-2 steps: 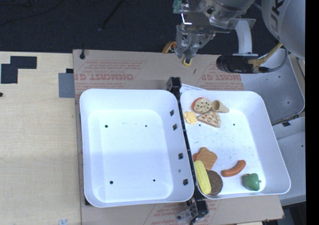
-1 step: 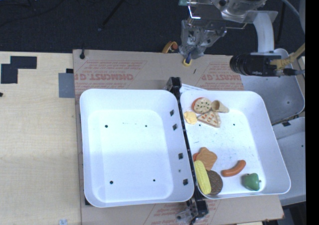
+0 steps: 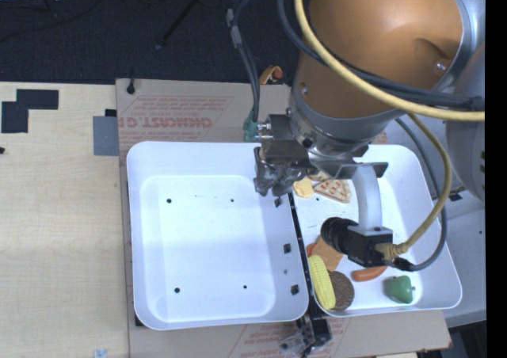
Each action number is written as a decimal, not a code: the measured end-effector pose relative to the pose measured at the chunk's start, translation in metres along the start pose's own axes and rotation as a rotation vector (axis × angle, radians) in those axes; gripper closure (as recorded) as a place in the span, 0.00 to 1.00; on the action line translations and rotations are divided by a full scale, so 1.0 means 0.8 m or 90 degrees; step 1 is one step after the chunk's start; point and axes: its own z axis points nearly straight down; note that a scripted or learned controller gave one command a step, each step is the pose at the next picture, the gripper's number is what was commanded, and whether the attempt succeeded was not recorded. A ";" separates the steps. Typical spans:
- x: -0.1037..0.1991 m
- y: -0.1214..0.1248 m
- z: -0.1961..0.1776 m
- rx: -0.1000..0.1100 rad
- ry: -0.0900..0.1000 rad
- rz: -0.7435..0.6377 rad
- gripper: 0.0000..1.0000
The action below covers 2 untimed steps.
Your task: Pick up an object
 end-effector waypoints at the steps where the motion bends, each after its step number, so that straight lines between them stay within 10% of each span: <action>1: 0.030 0.002 0.136 0.002 -0.001 0.000 1.00; 2: 0.099 0.062 0.076 -0.003 0.001 0.000 1.00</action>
